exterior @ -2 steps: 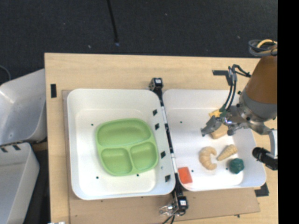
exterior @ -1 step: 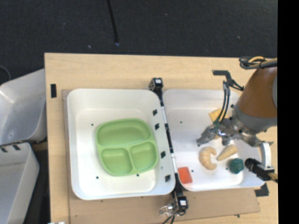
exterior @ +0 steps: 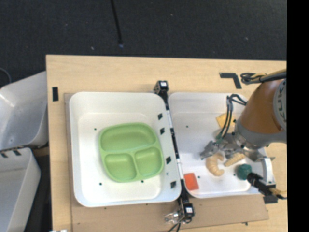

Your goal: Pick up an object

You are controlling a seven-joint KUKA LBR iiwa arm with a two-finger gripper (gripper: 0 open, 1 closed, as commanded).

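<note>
My gripper is low over the middle of the right bin, reaching in from the right under the orange wrist band. Just below it lies a cream, curved, croissant-shaped object, very close to the gripper tip; I cannot tell whether they touch. A tan block sits to the right of it, partly under the wrist. A dark green ball rests near the bin's front right. An orange-red block lies in the front left corner. A yellow piece shows behind the arm.
The left bin holds a light green divided plate. A ridge with black clips separates the two bins. Bare white floor shows at the back left of the right bin.
</note>
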